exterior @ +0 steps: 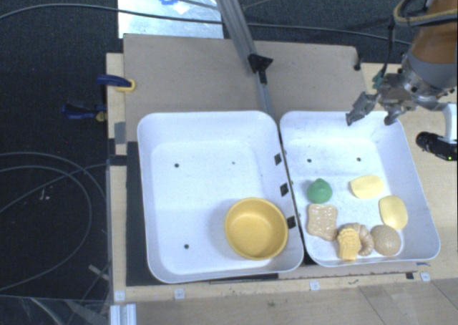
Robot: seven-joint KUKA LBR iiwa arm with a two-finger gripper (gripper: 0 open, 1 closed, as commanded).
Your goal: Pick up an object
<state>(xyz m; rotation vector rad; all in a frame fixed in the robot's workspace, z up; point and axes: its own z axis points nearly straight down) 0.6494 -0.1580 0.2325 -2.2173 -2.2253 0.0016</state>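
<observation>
My gripper [373,114] hangs over the far edge of the right bin [336,137], its two dark fingers spread open with nothing between them. Well in front of it, in the near half of that bin, lie a green rounded piece [320,190], a pale yellow block [367,187], a yellow oval piece [393,211], a tan cracker-like square [322,221], a yellow corn-shaped piece [348,243] and a beige round piece [386,240]. A yellow bowl [256,228] sits upright in the left bin [186,173], near its front right corner.
A grey pole [236,16] slants from the top of the view down to the far junction of the bins. Blue clamps [107,94] grip the bench's left edge. Cables lie on the dark floor at left.
</observation>
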